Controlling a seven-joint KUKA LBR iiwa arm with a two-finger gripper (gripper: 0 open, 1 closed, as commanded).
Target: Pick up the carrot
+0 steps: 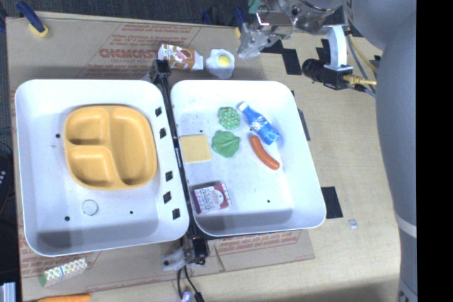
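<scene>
Right white bin [301, 145] holds carrot [265, 152]; pincer [253, 41] hovers beyond.

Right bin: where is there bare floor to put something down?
Right bin: bare along the front wall right of the red packet. Crowded in the middle: blue bottle, carrot, green leaf, cheese slice.

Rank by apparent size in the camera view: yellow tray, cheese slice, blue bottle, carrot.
1. Yellow tray, clearly largest.
2. Cheese slice.
3. Blue bottle and carrot: look alike, not ranking them.
</scene>
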